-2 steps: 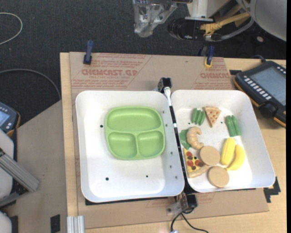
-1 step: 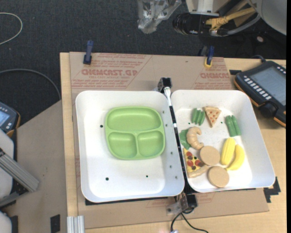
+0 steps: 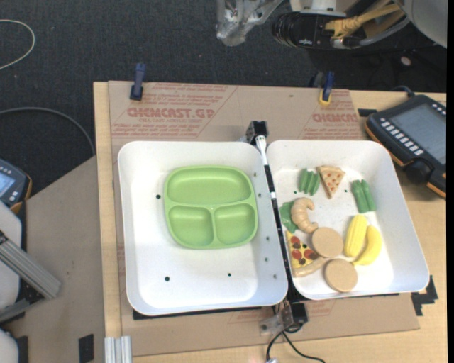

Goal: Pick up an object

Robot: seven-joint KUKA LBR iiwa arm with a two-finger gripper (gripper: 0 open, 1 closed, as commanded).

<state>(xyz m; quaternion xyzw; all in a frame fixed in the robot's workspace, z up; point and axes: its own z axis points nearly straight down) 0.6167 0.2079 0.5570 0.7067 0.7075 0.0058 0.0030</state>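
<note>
Hanging high above the green plate (image 3: 211, 206), my end effector (image 3: 237, 21) is a blur; I cannot tell its state; toy food right of the plate lies crowded, so I might nudge the banana (image 3: 362, 239) and miss.

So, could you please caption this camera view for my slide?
Green divided plate in left bin; toy food, including bananas, fills right bin.

Blurred gripper (image 3: 237, 21) cut off at twelve o'clock, fingers unreadable, pizza slice (image 3: 303, 257) half hidden under cookie (image 3: 327, 242)
</note>
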